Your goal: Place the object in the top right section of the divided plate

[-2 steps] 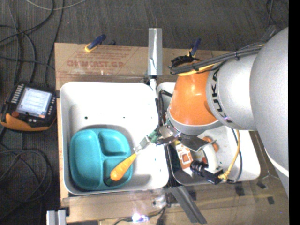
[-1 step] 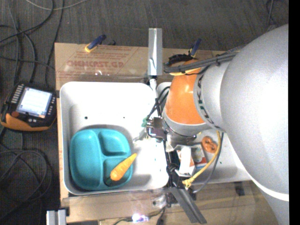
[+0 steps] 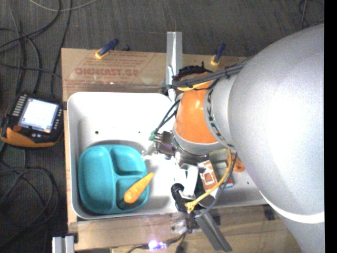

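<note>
The grey arm (image 3: 279, 120), with its orange band (image 3: 194, 117), enters from 3 o'clock and covers the right bin. The left white bin (image 3: 100, 107) holds a teal divided plate (image 3: 102, 175) at its 6 o'clock end. An orange carrot (image 3: 138, 188) lies tilted across the plate's 4 o'clock section. The gripper (image 3: 158, 146) sits just off the plate's 2 o'clock corner; whether it is apart or together cannot be told.

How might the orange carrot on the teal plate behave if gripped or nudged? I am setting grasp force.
The carrot tapers to a point, so fingers could slide toward its thin end. Its rounded body may roll if pushed sideways. It rests across the rim of the divided plate, so it may rock. It looks like a light toy.
</note>
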`<state>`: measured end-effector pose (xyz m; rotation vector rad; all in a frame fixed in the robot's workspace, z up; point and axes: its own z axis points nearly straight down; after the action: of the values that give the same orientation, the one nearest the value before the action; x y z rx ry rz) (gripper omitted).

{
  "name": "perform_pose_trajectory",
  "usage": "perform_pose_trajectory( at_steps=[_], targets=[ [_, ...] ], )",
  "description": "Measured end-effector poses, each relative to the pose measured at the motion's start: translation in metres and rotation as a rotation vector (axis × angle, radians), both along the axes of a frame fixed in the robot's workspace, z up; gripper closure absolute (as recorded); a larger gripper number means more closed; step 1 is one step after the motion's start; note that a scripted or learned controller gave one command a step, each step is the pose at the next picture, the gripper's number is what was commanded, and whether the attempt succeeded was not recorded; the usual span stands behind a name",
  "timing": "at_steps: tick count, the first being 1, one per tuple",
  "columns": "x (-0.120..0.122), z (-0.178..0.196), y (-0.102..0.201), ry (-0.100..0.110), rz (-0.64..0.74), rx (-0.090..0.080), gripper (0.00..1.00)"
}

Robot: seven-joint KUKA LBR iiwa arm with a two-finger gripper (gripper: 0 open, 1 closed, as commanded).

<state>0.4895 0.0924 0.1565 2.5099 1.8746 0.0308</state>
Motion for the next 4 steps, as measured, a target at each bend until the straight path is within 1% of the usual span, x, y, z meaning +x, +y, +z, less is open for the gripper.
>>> perform_pose_trajectory(
  at_steps=[1, 2, 3, 4],
  targets=[
    [-0.005, 0.164, -0.002, 0.023, -0.304, -0.007, 0.0],
    [-0.006, 0.064, -0.043, 0.027, -0.634, -0.004, 0.0],
    [-0.007, 0.025, -0.022, 0.028, -0.898, -0.003, 0.0],
    [-0.008, -0.029, 0.019, 0.028, -1.079, 0.0, 0.0]
  ],
)
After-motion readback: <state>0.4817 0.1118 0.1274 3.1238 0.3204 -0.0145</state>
